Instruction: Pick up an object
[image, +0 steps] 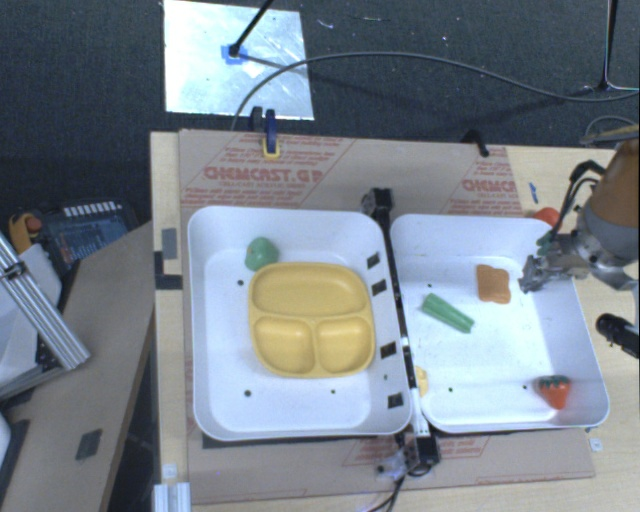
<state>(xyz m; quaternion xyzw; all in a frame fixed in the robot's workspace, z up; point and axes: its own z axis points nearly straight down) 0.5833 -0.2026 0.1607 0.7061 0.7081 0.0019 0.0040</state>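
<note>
Count: 2 white bins, left bin (215, 330) and right bin (570, 330). Left bin: 1 yellow divided tray (305, 320) with 3 compartments, 1 round green item (261, 252). Right bin: 1 orange block (492, 283), 1 long green item (446, 312), 1 red-orange item with green top (553, 390). Loose items total: 4.

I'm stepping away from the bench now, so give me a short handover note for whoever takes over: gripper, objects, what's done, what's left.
Gripper: over the right bin, at its upper right, beside the orange block; nothing seen between its fingers.
Right bin: orange block, green piece near the middle, red and green item in the lower right corner.
Left bin: yellow divided tray, green round object at its upper left.
Done: nothing picked up.
Left: grasp and lift one object; the orange block is nearest.
</note>
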